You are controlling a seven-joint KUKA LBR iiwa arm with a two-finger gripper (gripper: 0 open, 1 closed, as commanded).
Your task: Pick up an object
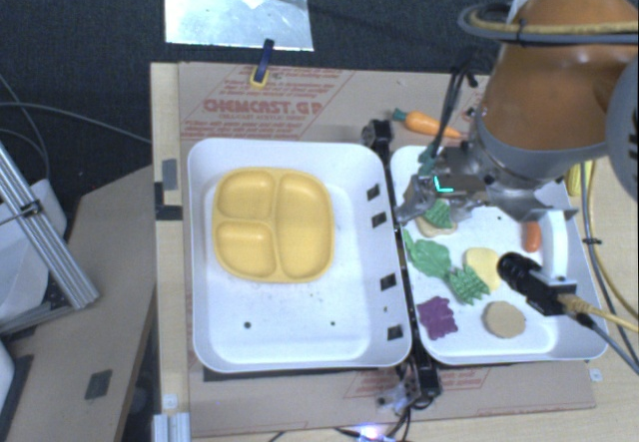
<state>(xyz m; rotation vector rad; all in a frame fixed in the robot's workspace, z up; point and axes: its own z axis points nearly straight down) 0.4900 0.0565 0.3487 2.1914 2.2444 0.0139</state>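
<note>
A: Camera view from above: where is the gripper (431, 199) found?

B: It is seen low over the far left part of the right bin (559, 248), hung under the grey arm (559, 81) with its orange band. Whether it is apart or together cannot be told; it is hidden by the wrist body.

A: What is seen around it?

B: Just beneath and touching its tip in the picture, a pale round food piece (436, 219) is lying. Slightly nearer than that, a green leafy toy (429, 255) and a second green piece (466, 282) are placed, with a yellow piece (482, 261) beside them. Further toward the near edge, a purple piece (436, 315) and a tan disc (504, 319) are seen. Beyond the gripper, a carrot (427, 123) is lying outside the bin.

A: And to its left?

B: A yellow divided plate (274, 223) is resting in the left bin (290, 330), well apart from the gripper.
</note>
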